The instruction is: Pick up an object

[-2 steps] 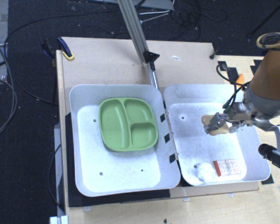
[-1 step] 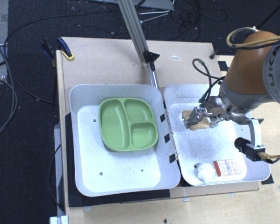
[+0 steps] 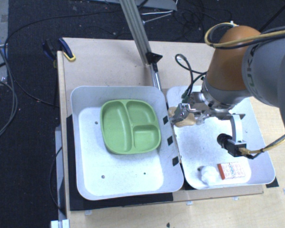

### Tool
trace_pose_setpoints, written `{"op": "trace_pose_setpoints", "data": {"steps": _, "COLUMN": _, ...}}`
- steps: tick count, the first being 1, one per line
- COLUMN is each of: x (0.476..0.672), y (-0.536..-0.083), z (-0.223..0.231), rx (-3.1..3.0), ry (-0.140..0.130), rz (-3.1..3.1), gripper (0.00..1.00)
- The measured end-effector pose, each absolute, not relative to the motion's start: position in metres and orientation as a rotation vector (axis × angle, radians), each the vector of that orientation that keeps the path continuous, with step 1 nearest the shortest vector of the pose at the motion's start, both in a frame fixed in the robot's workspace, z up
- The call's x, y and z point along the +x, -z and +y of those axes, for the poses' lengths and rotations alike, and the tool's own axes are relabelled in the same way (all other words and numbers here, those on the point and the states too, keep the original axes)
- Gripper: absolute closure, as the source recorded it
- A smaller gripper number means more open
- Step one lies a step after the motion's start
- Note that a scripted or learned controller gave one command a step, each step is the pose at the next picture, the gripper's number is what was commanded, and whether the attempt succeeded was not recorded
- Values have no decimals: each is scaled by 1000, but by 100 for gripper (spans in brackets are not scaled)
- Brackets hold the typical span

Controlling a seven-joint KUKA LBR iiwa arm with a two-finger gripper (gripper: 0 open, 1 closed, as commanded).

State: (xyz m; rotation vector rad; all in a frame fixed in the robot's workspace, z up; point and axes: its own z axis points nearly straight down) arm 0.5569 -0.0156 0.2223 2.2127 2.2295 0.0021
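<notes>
Nearest the camera, in the right bin, a red-and-white packet lies beside a small white lump, both below and right of the gripper; the packet's print is too small to read. At that bin's left wall the gripper appears clamped on a tan object, though the fingers are hard to make out. Left of the gripper, a green divided plate rests in the left bin.
</notes>
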Motion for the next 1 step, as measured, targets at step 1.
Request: {"op": "trace_pose_setpoints", "data": {"steps": 1, "x": 577, "y": -216, "z": 39, "rx": 2212, "ry": -3, "rz": 2231, "gripper": 100}}
